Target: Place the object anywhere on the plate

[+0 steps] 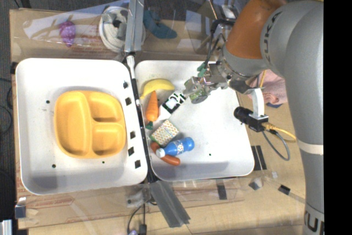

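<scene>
Right of the frame's middle, in the right bin [231, 135], lie the loose objects: a yellow banana [158, 86] near the upper left corner, an orange carrot [152, 107] just below it, a small black-and-white block [174, 102] beside them, a speckled cube [165, 131], a blue bottle [179, 146] and a red sausage [169, 160] lower down. Which one is meant, I cannot tell. The pincer [197, 91] hangs just right of the block; whether it is wide or narrow cannot be told. Left of centre, the yellow divided plate [91, 121] sits in the left bin [33, 173].
</scene>
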### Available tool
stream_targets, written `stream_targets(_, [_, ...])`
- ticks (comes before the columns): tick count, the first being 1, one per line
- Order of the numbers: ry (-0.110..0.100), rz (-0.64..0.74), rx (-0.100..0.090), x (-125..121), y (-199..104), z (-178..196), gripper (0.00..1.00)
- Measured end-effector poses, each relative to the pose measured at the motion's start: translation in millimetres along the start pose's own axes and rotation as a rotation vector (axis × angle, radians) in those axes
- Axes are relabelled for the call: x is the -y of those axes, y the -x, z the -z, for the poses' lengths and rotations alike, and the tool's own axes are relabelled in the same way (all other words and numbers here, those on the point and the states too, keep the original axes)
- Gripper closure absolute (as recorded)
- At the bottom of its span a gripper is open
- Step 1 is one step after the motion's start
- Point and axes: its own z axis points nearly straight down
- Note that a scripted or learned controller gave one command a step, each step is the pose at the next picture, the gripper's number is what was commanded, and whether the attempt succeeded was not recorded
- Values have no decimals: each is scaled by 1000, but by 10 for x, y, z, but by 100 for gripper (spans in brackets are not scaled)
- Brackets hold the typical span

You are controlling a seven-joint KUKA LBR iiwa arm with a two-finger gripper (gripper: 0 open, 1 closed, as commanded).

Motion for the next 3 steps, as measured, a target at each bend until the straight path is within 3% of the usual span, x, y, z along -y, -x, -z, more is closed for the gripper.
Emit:
stream_targets(1, [3,44,0,299,-1396,609,100])
stream_targets(2, [-1,219,2,263,-1907,15,100])
stream_targets(3, [0,217,2,262,-1904,17,0])
